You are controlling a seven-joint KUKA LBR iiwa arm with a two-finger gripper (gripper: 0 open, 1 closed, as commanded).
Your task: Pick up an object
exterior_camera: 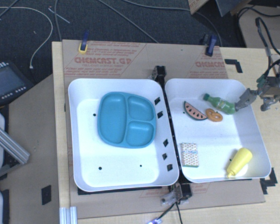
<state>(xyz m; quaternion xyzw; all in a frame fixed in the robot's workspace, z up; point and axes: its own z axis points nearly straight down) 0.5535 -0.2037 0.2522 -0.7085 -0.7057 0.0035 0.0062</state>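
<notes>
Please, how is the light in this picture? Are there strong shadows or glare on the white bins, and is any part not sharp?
In the camera view the light is soft and even: the left bin and right bin look bright without hard glare, the blue plate and yellow bottle cast only faint shadows, and the gripper at the right edge looks slightly blurred.

A single fixed camera looks down from above on the desk [130,55], tilted at a slant so the far edge sits toward the top of the frame. It stands far enough back to take in both white bins whole, the left bin [79,139] and the right bin [252,139] side by side across the middle, with a margin of dark floor [130,8] and loose cables [37,27] beyond. The arm's pincer [254,99] enters at the right edge.
</notes>
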